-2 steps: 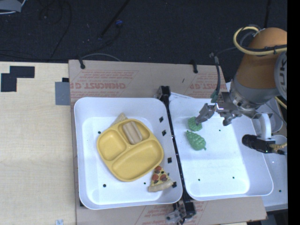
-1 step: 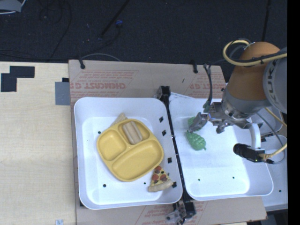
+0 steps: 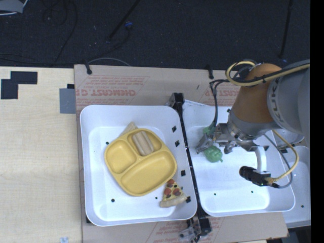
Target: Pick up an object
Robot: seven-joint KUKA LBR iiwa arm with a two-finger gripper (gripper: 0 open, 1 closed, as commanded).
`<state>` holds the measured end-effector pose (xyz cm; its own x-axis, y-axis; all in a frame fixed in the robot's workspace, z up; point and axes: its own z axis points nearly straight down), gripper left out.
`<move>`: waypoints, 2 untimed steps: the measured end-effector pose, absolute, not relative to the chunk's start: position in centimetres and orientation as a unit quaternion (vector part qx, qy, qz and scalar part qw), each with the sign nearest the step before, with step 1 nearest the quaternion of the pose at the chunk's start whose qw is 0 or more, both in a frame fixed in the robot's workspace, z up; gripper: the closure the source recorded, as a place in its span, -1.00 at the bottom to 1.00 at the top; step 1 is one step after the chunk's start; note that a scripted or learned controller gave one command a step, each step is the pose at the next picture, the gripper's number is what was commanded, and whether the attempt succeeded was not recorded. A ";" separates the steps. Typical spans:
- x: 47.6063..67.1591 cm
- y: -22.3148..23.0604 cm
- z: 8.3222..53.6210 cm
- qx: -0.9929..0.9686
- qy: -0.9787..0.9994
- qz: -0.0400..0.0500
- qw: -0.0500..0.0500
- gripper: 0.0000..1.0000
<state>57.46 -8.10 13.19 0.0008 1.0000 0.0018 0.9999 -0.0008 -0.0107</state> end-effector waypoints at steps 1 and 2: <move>57.6 -8.3 14.6 -0.709 -0.705 0.002 0.003 1.00; 57.4 -8.2 18.8 -0.708 -0.706 0.000 0.000 1.00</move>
<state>57.39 -8.24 18.82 0.0028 1.0000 0.0000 1.0000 -0.0028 0.0013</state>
